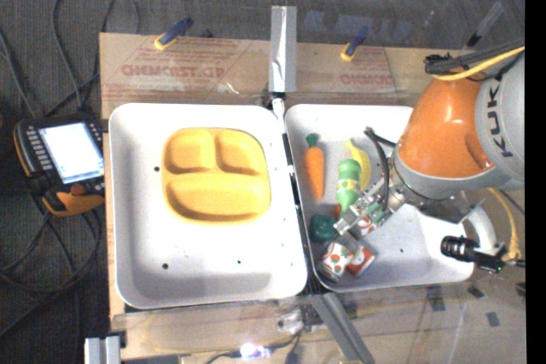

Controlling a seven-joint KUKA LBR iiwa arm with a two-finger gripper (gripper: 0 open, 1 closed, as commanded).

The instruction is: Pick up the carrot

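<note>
— Carrot (pixel 315 170): where is it lying?

— In the right bin (pixel 426 264), close to its left wall, stretched lengthwise with the green top toward the far rim and the orange tip toward the near side. It rests flat on the white floor, free of my claw (pixel 365 213).

— And where is your claw?

— Low over the same bin, to the right of the carrot and a little nearer the front rim. My arm (pixel 448 145) comes in from the right, the orange band bulking above the wrist. The claw sits just beside a green bottle-shaped toy (pixel 348 182), with a yellow banana (pixel 359 159) right behind that.

— Are the fingers apart or together?

— I cannot tell; the parts at the tip are too small and cluttered to read, and I see nothing clearly between them.

— What else is near?

— A dark green round piece (pixel 322 227) lies just below the carrot's tip, and a small red-and-white carton (pixel 345 258) sits by the front left corner of the bin, near my claw.

— The other bin?

— The left bin (pixel 136 268) carries a yellow divided plate (pixel 217 175), well apart from the carrot. Both bins sit side by side on the tabletop (pixel 196 68), touching along the middle. A handheld controller with a lit screen (pixel 64 158) lies off the left edge.
</note>
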